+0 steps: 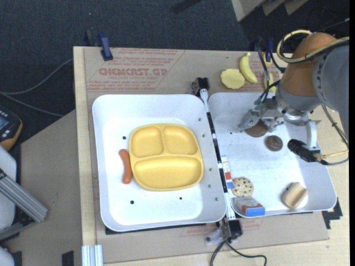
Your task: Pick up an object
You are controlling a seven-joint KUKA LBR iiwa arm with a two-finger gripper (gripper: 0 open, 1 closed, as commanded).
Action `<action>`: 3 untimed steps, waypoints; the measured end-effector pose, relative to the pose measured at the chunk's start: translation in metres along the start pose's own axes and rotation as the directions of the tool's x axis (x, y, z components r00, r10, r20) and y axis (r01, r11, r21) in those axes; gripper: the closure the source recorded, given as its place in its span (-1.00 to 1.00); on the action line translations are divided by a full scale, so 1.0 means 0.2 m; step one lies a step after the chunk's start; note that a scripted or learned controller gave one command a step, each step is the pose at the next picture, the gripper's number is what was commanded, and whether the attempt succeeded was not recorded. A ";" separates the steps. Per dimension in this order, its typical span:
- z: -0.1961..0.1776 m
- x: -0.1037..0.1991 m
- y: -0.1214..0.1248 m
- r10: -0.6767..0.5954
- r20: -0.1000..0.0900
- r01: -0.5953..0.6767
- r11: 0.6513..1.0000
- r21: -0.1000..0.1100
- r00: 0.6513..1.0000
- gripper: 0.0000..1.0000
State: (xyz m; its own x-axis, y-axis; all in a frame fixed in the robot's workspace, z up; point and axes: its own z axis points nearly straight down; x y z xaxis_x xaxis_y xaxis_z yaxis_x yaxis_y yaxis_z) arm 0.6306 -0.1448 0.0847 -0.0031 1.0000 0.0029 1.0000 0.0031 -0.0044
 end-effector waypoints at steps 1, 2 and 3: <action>-0.05 -0.01 0.00 0.003 0.003 -0.003 1.000 -0.003 1.000 1.00; -0.05 -0.01 0.00 0.003 0.003 -0.003 1.000 -0.002 1.000 -1.00; -0.09 -0.41 -0.25 0.007 -0.001 -0.007 1.000 -0.002 1.000 -1.00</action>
State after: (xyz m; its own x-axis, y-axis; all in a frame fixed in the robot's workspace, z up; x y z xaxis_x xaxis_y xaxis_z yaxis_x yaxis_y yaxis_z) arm 0.5814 -0.2269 0.1026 0.0037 1.0000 0.0041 1.0000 -0.0037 -0.0027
